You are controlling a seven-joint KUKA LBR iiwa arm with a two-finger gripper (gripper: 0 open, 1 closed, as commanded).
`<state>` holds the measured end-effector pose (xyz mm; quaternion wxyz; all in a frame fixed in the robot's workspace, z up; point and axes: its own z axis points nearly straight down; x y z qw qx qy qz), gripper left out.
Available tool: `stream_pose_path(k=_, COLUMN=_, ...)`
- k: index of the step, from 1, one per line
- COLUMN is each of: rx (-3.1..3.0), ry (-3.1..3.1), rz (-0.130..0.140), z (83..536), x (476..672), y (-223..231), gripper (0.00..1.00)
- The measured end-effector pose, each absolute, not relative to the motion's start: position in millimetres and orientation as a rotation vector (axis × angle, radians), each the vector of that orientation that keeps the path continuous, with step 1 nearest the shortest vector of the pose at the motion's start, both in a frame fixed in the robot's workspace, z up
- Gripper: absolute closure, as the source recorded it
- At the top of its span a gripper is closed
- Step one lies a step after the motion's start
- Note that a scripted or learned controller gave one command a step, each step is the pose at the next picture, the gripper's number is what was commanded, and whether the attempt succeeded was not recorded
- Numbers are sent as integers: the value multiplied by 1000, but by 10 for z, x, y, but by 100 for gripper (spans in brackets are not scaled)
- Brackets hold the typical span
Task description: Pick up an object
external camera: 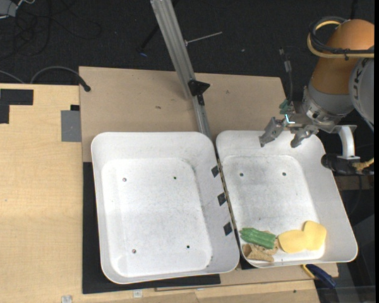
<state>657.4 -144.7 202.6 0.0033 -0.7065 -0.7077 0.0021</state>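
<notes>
White bins, dark-speckled floors. Green object, yellow object, tan object well below grey gripper. Orange band above.

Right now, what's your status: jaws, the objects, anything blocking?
Gripper open, nothing in it, over right bin's far edge. Yellow object, green object, tan object clustered in that bin's near corner, untouched. Nothing between gripper and cluster.

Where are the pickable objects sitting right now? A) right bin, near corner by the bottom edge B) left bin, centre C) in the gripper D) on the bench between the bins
A: the green object, yellow object and tan piece cluster at the right bin's near edge, while the gripper hangs over its far end with nothing between its open fingers.
</notes>
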Motion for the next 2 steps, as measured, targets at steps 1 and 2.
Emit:
stream_pose_path(k=1, rx=-2215, ry=-2225, rz=4, z=2057, x=6584, y=-1445, gripper=0)
stream_pose_path(k=2, rx=-2212, ry=-2224, rz=6, z=1621, x=6601, y=-1415, gripper=0)
